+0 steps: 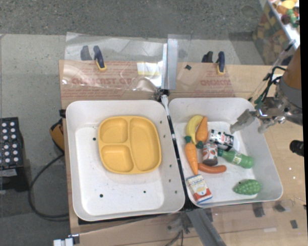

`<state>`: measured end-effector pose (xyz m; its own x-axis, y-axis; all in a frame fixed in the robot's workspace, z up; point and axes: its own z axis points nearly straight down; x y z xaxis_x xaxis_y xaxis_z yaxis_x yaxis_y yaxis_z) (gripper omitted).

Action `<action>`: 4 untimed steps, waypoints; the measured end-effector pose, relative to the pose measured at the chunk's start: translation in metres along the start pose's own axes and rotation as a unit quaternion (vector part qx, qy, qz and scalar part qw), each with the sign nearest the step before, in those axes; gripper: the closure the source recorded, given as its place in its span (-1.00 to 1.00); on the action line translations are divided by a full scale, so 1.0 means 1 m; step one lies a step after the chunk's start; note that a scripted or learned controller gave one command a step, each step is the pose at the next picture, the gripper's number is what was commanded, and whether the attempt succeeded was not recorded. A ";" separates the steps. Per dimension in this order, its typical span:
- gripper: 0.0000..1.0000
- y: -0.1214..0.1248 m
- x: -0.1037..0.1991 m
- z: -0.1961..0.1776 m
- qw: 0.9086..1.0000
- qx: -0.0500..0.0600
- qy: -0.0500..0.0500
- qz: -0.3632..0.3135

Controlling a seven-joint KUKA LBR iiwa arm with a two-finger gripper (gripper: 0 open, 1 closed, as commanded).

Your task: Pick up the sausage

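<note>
A yellow divided plate [129, 144] is lying in the middle of the left bin [86, 198], its three compartments facing up. Just past the shared rim, the right bin [269, 176] is carrying a cluster of toy foods along its left side. A banana [193, 127] is leaning near the far left corner with a small carrot [202, 129] touching it on the right. A longer carrot [191, 157] is lying beside the left wall, pointing toward the near edge. A small can [209, 153] is standing in the middle, with a dark packet [221, 138] just beyond it. The sausage [212, 169] is lying flat, just on the near side of the can, its left end close to the long carrot's tip. A small carton [199, 188] is sitting by the near left corner. A green bottle [237, 158] is lying aslant right of the can, and a green bumpy vegetable [246, 187] is resting near the near right corner. The gripper [243, 121] is hovering over the bin's far right part, well apart from the sausage and carrying nothing; how far its fingers are spread cannot be told.
</note>
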<state>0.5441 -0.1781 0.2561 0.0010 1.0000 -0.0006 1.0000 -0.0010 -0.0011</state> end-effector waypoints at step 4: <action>-1.00 -0.041 0.087 0.163 0.984 -0.001 -0.001 -0.176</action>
<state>0.5027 -0.0911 0.0934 -0.3446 0.9387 -0.0021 0.9387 0.3446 0.0009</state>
